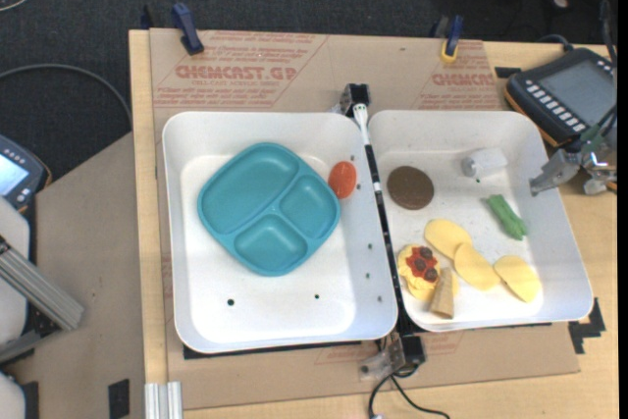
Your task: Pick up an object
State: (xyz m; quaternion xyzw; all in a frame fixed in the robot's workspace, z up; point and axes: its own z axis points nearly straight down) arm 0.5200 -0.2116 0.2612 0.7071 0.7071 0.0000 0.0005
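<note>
Small round orange toy (342, 179)

Two white bins (186, 211) (559, 240), one teal tray (267, 208), one orange ball (342, 179), three yellow chips (446, 235) (475, 267) (517, 278).

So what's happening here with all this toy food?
Nothing is being handled yet. The robot's hand sits at the right edge of the right bin, touching none of the toys. That bin holds a brown disc, a green piece, yellow chips and a pizza slice. The left bin holds a teal divided plate and an orange piece.
</note>
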